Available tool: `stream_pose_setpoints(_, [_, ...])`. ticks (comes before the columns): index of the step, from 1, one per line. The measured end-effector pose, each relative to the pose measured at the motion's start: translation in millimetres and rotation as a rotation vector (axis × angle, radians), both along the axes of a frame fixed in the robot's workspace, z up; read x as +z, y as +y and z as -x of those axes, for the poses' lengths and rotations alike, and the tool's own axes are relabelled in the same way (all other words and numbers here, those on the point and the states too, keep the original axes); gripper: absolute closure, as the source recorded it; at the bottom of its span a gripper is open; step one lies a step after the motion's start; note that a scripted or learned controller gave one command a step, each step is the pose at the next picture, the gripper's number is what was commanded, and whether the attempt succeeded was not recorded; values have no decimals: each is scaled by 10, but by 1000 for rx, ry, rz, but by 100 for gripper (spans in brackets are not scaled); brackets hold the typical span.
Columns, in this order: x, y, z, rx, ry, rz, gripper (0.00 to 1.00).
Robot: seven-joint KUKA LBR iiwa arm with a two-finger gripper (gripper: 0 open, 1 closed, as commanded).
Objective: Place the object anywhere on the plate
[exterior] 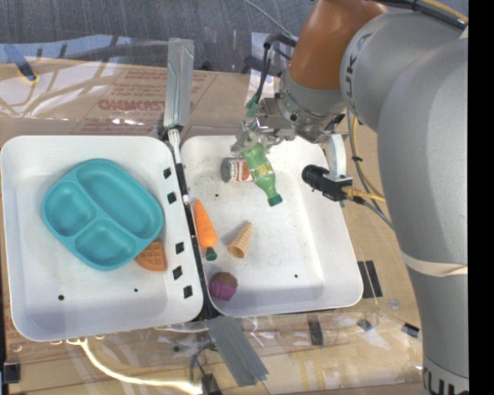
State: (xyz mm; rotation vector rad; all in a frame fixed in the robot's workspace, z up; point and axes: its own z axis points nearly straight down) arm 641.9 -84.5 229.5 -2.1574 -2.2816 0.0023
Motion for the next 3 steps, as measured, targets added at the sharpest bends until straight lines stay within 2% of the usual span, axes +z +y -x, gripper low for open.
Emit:
stream_pose_setpoints(1, [-393,1102,262,-289,6,0,100])
stream_pose_setpoints(2, [-319,1690,487,-111,5,1,100])
stream_pose_setpoints(3, [-897,2320,413,22,8,2,100])
